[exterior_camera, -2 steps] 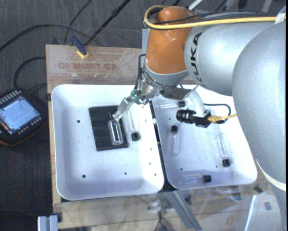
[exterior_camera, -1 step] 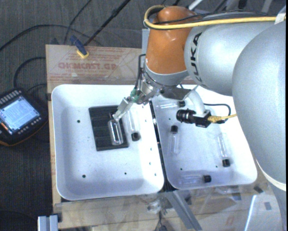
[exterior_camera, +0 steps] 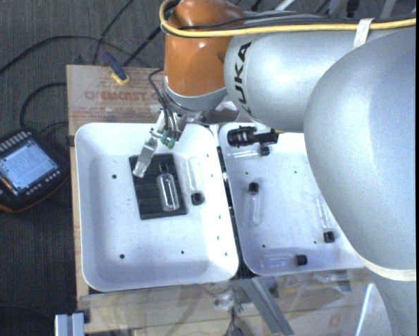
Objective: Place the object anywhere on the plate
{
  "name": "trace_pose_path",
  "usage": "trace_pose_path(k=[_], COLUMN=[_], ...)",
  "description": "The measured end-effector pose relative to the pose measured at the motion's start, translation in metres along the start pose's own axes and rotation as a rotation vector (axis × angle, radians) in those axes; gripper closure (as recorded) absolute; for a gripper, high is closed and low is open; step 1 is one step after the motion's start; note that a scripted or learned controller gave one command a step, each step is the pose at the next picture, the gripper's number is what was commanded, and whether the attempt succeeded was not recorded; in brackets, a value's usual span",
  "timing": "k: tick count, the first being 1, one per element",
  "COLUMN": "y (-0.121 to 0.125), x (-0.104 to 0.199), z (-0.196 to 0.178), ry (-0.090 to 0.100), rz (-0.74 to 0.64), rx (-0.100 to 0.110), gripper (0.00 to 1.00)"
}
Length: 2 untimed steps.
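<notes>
Landmark: black plate (exterior_camera: 150, 203), lying flat in the left white bin (exterior_camera: 104, 250). A clear vial with black cap (exterior_camera: 168, 191) lies on the plate's right half, lengthwise. Second clear vial (exterior_camera: 194, 179) lies in the same bin just right of the plate, off it, cap toward the near end. The hand (exterior_camera: 146, 158) hangs over the plate's far-left corner, tilted, fingers narrow; cannot tell if anything sits between them. Grey arm with orange band (exterior_camera: 195, 40) is up and right of the plate. Right white bin (exterior_camera: 293, 257), right of the plate, carries more clear vials (exterior_camera: 253, 203). Teach pendant (exterior_camera: 22, 168) on the floor well left of the plate.
</notes>
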<state>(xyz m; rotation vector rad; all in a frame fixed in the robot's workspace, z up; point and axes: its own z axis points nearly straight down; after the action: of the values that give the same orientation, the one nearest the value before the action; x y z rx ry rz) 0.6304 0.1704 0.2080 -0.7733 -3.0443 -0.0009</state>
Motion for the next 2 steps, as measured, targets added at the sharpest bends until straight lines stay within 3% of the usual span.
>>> trace_pose_path(k=[1,2], y=[0.0,-0.022], x=[0.0,-0.035], z=[0.0,0.089], ry=[0.0,0.001], rz=[0.0,0.351], rx=[0.0,0.002], gripper=[0.0,0.0])
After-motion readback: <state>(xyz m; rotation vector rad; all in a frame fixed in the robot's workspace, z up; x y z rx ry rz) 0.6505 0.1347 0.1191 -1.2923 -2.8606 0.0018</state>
